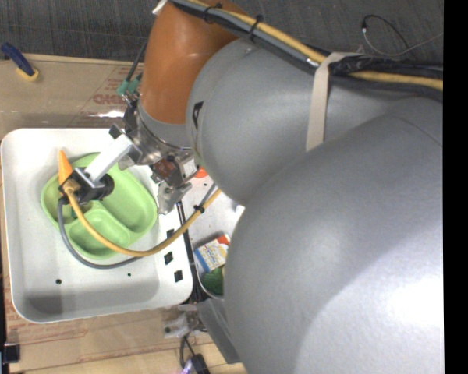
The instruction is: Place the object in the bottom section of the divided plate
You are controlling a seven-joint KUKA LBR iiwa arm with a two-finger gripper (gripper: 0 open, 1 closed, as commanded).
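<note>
Claw point(168, 193) low at the right edge of the green plate, close to the wall between the two bins. Cannot tell if spread or pressed together, or if pinching anything.

Big grey arm point(335, 209) coming in from the right, covering most of the right side. Fat orange band point(171, 61) on it, just far of the claw.

Brown cardboard point(62, 84) flat under the bins, sticking out on the far side.

White left bin point(31, 287) wide and shallow, with bare white floor on the near side.

Green plate point(132, 209) inside the left bin, toward its far right part. Split into parts by low ridges, with the nearest part a long curved dip.

White right bin point(225, 216) mostly hidden under the arm.

Orange stick point(63, 162), maybe the thing to be placed, lying at the far left rim of the plate, well apart from the claw. Not in the near part of the plate.

Small box point(210, 252) with orange and blue on it in the right bin, near its left wall. Round green thing point(212, 280) just near of the box, half under the arm.

Little blue and yellow clip point(19, 61) on the far left corner of the cardboard.
</note>
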